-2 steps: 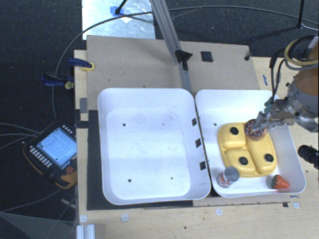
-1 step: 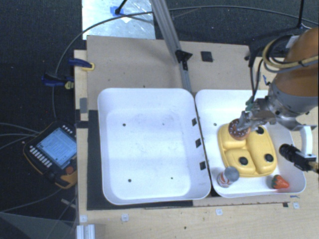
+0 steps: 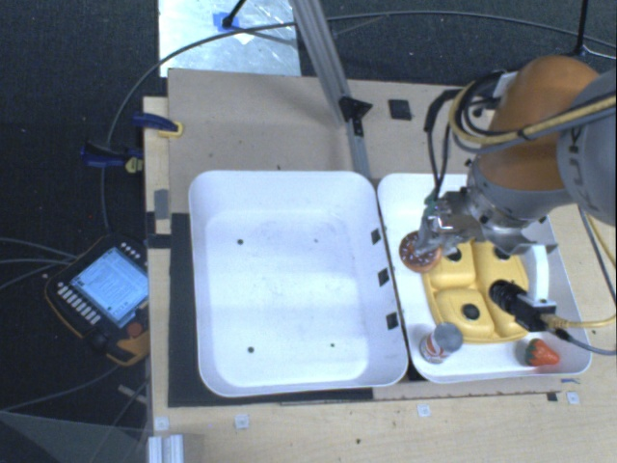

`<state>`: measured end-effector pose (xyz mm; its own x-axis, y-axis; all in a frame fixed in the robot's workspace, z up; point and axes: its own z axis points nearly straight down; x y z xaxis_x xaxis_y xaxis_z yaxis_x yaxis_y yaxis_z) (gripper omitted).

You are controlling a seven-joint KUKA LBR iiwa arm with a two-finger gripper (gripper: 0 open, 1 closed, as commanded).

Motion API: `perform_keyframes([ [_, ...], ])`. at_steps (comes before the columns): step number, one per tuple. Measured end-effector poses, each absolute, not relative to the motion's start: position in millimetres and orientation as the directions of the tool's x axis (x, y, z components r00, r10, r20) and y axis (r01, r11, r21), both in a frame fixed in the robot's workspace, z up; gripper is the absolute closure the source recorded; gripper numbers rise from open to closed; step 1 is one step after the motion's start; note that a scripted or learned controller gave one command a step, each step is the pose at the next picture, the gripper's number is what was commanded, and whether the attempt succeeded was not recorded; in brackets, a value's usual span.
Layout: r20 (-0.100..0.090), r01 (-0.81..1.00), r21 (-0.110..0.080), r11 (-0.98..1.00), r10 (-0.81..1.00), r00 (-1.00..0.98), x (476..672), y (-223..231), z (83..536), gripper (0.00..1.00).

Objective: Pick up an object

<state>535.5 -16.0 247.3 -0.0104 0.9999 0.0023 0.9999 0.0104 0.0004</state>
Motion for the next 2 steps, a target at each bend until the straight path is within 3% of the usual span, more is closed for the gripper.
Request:
perform_keyframes([
  [2, 0.002, 1.0, 0.001, 0.01, 1.0, -0.01, 545.4, 91, 234, 1.0],
])
